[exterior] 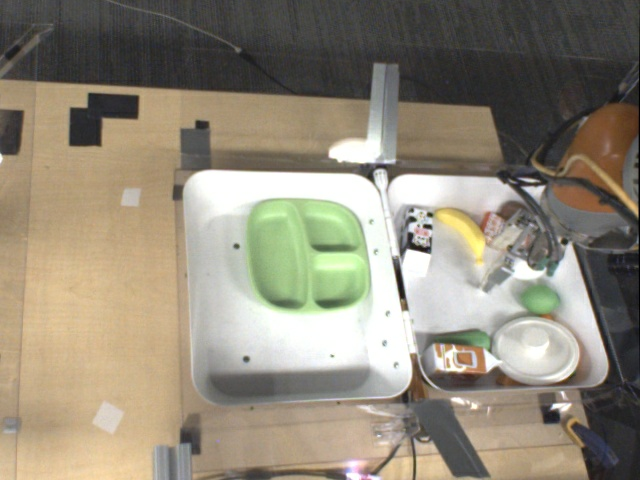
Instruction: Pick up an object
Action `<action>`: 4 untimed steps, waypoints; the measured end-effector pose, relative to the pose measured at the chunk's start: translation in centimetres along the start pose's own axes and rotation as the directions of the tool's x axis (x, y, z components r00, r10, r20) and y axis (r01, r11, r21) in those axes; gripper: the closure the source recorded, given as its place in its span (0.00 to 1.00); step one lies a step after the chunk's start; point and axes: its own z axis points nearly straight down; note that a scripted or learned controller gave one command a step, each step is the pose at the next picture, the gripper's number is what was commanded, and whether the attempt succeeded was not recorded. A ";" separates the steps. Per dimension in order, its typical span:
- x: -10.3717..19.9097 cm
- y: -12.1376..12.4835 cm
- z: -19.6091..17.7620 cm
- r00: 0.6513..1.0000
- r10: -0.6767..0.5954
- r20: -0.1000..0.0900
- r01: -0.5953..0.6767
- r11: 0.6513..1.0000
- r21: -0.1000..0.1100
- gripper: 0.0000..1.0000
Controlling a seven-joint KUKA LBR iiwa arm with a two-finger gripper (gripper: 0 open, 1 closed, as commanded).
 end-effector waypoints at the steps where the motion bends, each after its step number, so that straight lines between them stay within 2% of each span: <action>1: -2.6 8.0 0.1 0.989 0.145 -0.014 -0.145 0.989 0.005 0.00; 2: 0.2 1.3 0.0 0.980 0.199 0.000 -0.199 0.980 0.004 0.00; 3: 5.7 -0.6 -0.2 0.940 0.341 0.003 -0.341 0.940 -0.001 0.00; 4: 8.3 -5.8 -0.3 0.881 0.473 0.004 -0.473 0.881 -0.007 0.00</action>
